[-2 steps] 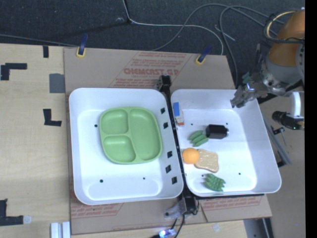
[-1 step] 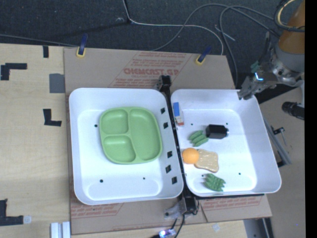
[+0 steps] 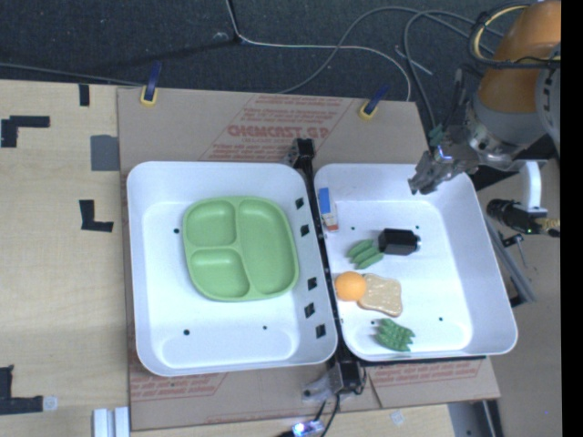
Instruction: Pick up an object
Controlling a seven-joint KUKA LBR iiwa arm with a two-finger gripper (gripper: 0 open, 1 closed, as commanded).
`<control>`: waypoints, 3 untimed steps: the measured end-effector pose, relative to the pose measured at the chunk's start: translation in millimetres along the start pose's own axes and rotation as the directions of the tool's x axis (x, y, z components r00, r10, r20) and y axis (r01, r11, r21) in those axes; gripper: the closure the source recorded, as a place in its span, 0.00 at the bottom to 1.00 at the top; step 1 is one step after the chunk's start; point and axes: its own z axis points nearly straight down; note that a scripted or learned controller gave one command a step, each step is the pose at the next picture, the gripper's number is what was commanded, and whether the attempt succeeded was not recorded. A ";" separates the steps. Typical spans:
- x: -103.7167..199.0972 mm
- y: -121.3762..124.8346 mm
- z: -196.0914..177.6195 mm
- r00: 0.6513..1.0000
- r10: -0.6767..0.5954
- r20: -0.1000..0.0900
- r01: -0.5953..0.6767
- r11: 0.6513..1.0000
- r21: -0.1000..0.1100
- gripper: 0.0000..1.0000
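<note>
Camera view had the gripper [image 3: 428, 181] above the right bin's [image 3: 474, 244] far rim, grip unreadable, nothing picked yet.

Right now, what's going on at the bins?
The arm reaches in from the right, its gripper over the right bin's far edge, holding nothing. That bin has a black block, two green pods, an orange, toast and a small box. A green tray sits in the left bin.

Red printed lettering on the brown cardboard sheet [image 3: 273, 126] under the bins, blurred, roughly "CHEMCAST GP".
</note>
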 end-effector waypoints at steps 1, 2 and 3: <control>47.6 -16.5 -7.7 1.000 -0.001 0.000 0.001 1.000 0.000 1.00; 90.1 -28.0 1.3 1.000 0.000 0.000 0.000 1.000 0.001 1.00; 146.8 -48.8 -2.4 1.000 -0.002 0.000 0.002 1.000 0.001 1.00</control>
